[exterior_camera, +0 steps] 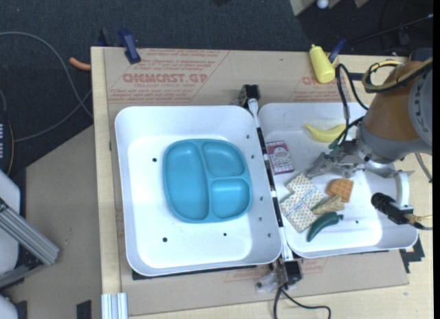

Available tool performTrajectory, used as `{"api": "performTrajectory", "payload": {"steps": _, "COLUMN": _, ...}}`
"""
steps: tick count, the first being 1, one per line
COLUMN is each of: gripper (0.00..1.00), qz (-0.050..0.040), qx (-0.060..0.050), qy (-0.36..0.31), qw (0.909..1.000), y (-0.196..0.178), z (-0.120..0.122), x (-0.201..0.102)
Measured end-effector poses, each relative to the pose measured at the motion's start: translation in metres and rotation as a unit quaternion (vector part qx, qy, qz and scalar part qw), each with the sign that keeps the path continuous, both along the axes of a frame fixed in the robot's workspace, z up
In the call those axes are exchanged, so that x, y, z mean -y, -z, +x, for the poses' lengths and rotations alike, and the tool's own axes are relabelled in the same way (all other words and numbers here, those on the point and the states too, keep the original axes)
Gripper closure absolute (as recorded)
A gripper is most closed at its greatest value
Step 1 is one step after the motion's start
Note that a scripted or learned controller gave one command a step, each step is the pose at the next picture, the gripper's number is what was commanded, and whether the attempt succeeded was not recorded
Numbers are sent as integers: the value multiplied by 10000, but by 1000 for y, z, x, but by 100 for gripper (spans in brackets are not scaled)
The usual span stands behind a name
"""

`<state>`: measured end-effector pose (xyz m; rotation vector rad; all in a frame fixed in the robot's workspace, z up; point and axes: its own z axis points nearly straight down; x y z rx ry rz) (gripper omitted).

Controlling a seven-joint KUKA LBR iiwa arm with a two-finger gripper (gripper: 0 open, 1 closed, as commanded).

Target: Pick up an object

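Observation:
The right bin [364,236] holds a yellow banana [322,132] at its far side and a small purple-and-white packet [278,157] by its left wall. Nearer the middle lie a white quilted packet [301,201] and an orange toast-like piece [339,188]. A tan stick [328,205] and a green pepper [323,225] sit toward the front. My gripper [330,164] hangs low over the middle of this bin, just below the banana and just above the orange piece. No object shows lifted in it. The arm's orange band [395,108] stands to its right.
The left bin [137,147] carries a blue divided plate [206,179]. On the cardboard behind the bins lie a yellow bottle [321,64] and a blue clamp [128,45]. Black cables [354,84] loop past the arm. A black fitting [388,207] sticks out at the bin's right.

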<state>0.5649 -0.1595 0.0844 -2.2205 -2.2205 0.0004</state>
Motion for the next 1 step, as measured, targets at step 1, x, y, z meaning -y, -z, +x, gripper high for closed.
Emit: {"api": "performTrajectory", "payload": {"steps": 1, "gripper": 0, "qz": 0, "qx": 0, "qy": 4, "qw": 10000, "y": 0, "z": -36, "x": 8}}
